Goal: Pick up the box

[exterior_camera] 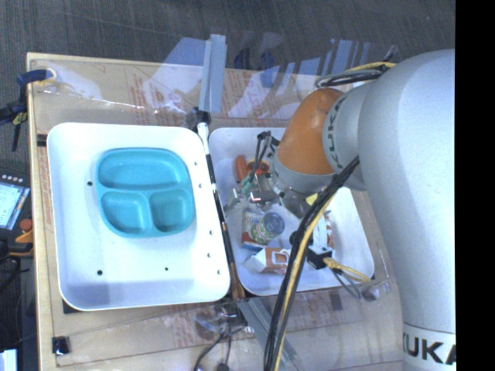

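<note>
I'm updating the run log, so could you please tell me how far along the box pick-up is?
Done: the arm has reached over the right bin, with the gripper low among the clutter. In hand: nothing that I can confirm; the fingers are too hidden to judge. Left: the box lies at the bin's near edge, beside a can, so grasping and lifting remain.

The arm (402, 184) covered most of the right bin (224, 207), whose near half was crowded with a can (271, 224), a box (272, 261) and small items. Left of that bin, a blue tray (145, 189) filled the left bin's (69, 246) centre, its margins open.
</note>
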You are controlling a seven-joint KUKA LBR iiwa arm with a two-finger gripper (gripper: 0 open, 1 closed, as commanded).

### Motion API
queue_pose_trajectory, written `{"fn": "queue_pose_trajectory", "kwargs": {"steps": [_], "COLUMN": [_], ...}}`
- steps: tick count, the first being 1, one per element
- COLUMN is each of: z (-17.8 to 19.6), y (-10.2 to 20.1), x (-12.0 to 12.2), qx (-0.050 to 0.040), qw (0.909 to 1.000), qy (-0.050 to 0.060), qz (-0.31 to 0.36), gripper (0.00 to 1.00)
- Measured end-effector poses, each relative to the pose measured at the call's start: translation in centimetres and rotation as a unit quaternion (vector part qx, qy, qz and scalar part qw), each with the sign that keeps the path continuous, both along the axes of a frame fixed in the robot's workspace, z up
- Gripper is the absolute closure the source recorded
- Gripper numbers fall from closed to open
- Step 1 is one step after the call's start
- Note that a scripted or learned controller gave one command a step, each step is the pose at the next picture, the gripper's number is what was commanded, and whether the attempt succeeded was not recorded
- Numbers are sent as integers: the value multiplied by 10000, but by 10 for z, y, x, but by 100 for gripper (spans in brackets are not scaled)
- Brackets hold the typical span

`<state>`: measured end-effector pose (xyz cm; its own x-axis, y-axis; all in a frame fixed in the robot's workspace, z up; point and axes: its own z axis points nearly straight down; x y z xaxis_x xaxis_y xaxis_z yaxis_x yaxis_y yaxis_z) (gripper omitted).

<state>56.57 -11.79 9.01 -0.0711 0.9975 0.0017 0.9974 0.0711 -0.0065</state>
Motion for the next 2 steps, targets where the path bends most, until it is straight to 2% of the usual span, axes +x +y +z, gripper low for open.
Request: {"fn": "queue_pose_trajectory", "kwargs": {"steps": [1, 2], "z": [2, 3], "y": [5, 6], "x": [-5, -20], "qx": [-41, -42], "qw": [9999, 10000], "qy": [-35, -45], "qz": [125, -30], "gripper": [0, 0]}}
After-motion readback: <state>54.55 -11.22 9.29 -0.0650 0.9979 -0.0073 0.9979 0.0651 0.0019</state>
